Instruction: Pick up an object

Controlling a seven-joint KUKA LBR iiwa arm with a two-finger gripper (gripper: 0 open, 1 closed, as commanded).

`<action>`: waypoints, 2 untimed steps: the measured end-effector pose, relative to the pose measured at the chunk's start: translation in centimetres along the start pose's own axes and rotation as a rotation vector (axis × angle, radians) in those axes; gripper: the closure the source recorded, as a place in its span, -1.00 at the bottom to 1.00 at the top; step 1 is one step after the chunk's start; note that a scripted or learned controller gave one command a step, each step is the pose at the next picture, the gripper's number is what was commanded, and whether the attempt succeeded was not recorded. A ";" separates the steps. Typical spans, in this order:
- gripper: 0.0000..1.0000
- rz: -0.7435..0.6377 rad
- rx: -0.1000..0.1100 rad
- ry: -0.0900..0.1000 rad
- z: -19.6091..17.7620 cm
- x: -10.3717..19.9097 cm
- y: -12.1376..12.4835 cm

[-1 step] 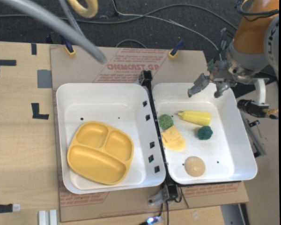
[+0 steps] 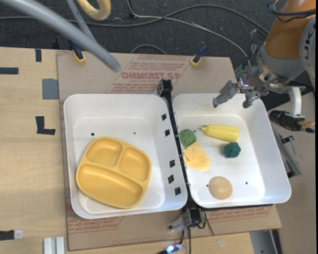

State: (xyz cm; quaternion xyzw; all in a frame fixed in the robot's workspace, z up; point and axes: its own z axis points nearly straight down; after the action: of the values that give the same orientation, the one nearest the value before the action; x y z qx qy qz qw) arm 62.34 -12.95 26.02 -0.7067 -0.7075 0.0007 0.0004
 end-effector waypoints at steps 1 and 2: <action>-1.00 -0.001 0.004 0.000 4.6 0.7 0.2; -1.00 0.000 0.004 0.000 9.6 0.3 1.0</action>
State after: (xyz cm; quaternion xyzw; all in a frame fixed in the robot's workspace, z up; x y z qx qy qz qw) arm 63.28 -12.62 16.41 -0.7068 -0.7074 0.0024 0.0018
